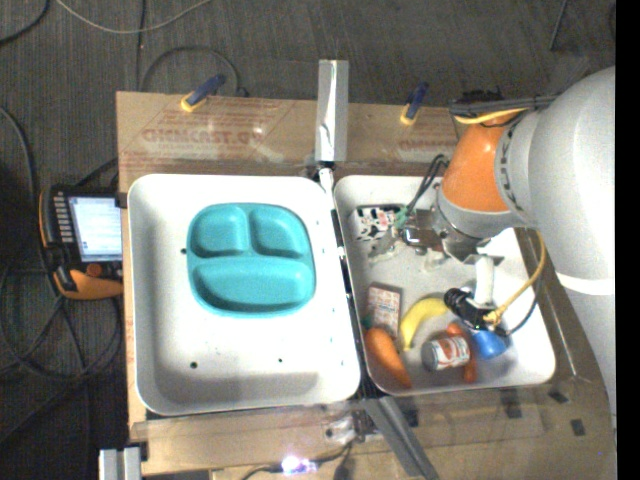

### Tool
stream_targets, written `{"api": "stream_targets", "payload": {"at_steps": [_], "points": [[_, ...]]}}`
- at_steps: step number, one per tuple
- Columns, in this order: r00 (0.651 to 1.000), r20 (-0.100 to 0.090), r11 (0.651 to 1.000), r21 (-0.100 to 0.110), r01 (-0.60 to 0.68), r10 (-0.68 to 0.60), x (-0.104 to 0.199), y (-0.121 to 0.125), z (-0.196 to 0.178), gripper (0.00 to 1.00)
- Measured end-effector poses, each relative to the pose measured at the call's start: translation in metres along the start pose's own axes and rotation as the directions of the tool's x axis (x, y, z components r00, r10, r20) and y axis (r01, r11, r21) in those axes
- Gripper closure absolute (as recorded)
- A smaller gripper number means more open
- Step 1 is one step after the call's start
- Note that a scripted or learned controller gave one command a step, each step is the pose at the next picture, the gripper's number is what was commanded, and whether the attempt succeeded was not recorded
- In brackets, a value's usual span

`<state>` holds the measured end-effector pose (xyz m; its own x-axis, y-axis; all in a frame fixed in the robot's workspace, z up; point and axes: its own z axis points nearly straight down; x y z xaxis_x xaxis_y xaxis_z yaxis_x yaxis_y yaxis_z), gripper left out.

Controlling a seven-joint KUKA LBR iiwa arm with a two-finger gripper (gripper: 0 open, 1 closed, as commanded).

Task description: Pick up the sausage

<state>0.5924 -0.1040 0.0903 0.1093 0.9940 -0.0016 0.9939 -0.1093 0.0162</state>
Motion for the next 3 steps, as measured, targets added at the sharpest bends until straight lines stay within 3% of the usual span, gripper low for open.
{"api": "stream_targets", "payload": {"at_steps": [1, 2, 3], "points": [[0.966, 0.022, 0.962, 0.091, -0.259, 0.258, 0.009, 0.053, 0.002, 0.00], [0.997, 0.000, 0.997, 0.003, -0.078, 0.078, -0.014, -0.004, 0.000, 0.00], [0.966, 0.004, 0.966, -0.002, -0.257, 0.257, 0.004, -0.011, 0.000, 0.00]]}}
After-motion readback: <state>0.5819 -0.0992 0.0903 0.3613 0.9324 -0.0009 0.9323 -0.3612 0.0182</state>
